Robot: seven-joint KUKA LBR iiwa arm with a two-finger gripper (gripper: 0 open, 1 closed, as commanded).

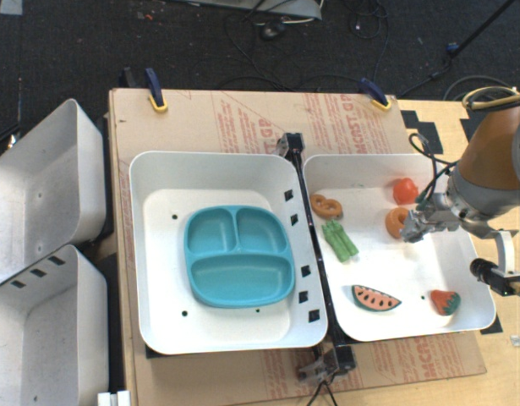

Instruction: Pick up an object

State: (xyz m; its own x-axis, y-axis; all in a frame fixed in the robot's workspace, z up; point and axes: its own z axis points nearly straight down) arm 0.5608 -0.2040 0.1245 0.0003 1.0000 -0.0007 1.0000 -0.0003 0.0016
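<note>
The right bin (462, 311) holds several toy foods: a pretzel (326, 205), a green bean pod (340, 242), a watermelon slice (375, 298), a small strawberry-like piece (446, 301), a red tomato (404, 190) and an orange doughnut-shaped piece (397, 221). My gripper (414, 229) reaches in from the right and sits low against the right side of the orange piece. The arm's grey wrist and orange band (495, 155) rise over the bin's right edge.
The left bin (150, 227) holds a teal divided plate (239, 255). A black divider with clips (306, 244) runs between the bins. Two spare white bins (40, 252) lie off the bench at the left. Cables lie on the dark floor behind.
</note>
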